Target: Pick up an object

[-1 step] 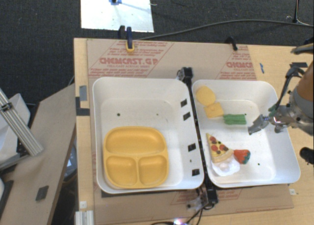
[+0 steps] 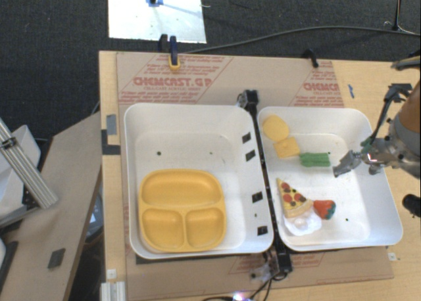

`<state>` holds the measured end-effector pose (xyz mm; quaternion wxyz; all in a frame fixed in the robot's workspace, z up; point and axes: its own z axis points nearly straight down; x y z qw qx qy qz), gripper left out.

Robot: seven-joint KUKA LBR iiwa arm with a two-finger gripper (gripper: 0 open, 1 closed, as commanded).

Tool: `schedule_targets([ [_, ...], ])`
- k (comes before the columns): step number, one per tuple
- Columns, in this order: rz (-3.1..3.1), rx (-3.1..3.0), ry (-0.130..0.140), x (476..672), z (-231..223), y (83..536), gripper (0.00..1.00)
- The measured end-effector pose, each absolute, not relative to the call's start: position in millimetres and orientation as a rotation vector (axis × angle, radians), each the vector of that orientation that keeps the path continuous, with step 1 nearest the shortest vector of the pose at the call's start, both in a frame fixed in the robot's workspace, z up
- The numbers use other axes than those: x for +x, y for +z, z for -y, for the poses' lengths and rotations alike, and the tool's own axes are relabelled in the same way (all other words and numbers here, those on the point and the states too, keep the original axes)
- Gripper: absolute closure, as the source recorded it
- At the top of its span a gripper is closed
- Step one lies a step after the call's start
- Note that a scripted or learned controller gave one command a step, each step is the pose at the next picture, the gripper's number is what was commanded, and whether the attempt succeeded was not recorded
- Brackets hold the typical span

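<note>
**Tool hovers at the right bin's edge, toys lie to its left**

Starting at the left: the left bin (image 2: 191, 122) sits on the tabletop (image 2: 217, 73) and holds one thing, a yellow divided tray (image 2: 183, 209), pushed toward the near-left corner. The far half of that bin's floor is bare white.

Across the black divider (image 2: 260, 175) where the two bins meet, we're into the right bin (image 2: 348, 227). Up near its far-left corner lie two yellow pieces touching each other, a rounded yellow piece (image 2: 275, 127) and a squarer yellow block (image 2: 287, 147) just below it. Beside the block, to the right, lies a green piece (image 2: 314, 159), lengthwise across the bin. Nearer the camera there's a toy pizza slice (image 2: 294, 199) lying over a white piece (image 2: 304, 224), and a red-and-green toy (image 2: 325, 209) just to its right.

Now the tool (image 2: 345, 165): it reaches in from the right, over the bin's right half, grey tip pointing left toward the green piece. The green piece is the closest toy, just beside the tip but apart from it. Nothing sits between the fingers; whether they are spread or closed I cannot tell from this angle.

Room to move: the right bin's near-right floor is bare, as is the stretch under the tool. The toys crowd the left half, close to the divider wall.
</note>
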<state>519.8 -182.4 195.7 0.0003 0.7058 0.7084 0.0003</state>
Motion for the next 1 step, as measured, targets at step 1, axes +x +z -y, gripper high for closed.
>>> schedule_targets([
  [1,-2.223,2.219,0.001,525.3,178.4,136.1,0.00],
])
